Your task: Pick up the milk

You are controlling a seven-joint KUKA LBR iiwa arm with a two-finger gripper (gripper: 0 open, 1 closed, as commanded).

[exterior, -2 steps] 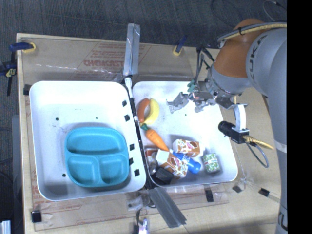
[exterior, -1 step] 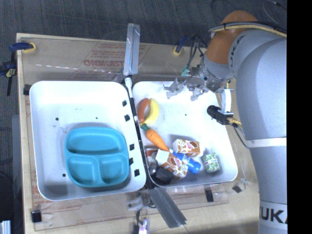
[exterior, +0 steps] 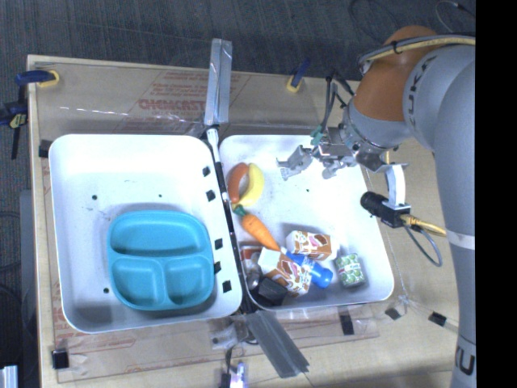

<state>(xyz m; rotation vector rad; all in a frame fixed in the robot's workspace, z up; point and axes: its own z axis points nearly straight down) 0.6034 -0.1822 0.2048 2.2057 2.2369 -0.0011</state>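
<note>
Hovering over the right bin's point(exterior: 367, 217) far end, the gripper point(exterior: 311, 160) has its fingers spread apart with nothing between them. Milk point(exterior: 309, 245) (a small patterned carton) lies well apart toward the near wall, beside a carrot point(exterior: 258, 229) and a green can point(exterior: 350, 269).

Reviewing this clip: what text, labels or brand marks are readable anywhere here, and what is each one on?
"KUKA", only partly visible, runs vertically on the grey arm.
Red mirrored lettering on the clear sheet behind the bins: too blurred to read.
Print on the patterned cartons and the small green can: too small to read.
</note>
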